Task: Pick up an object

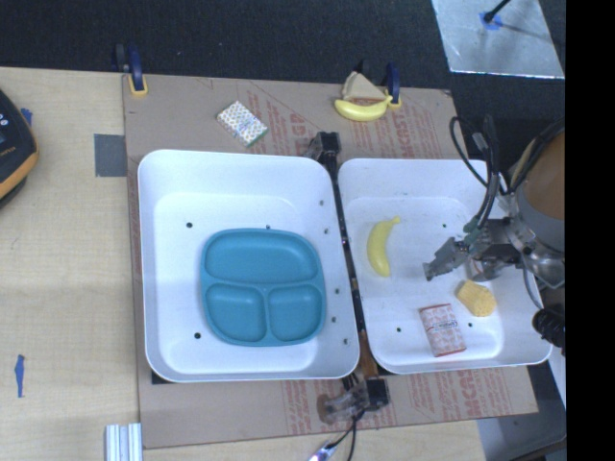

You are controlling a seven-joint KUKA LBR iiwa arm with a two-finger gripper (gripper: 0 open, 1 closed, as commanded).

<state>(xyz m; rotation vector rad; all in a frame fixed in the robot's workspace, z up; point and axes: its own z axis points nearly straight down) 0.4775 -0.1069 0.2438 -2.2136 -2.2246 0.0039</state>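
In the right bin [404, 179] lie a yellow banana [381, 246] near its left side, a round yellow piece [476, 299] toward the right, and a small reddish packet [442, 329] near the front wall. My gripper [457, 259] hangs over the right part of this bin, just above and left of the round yellow piece, right of the banana. Its fingers stand apart and nothing is between them. The arm reaches in from the right edge.
The left bin [173, 176] holds a blue divided plate [261, 285]. Behind the bins, on the cardboard, lie a second banana with a sandwich-like toy [362, 101] and a small patterned packet [241, 122]. A clamp [325, 145] sits between the bins at the back.
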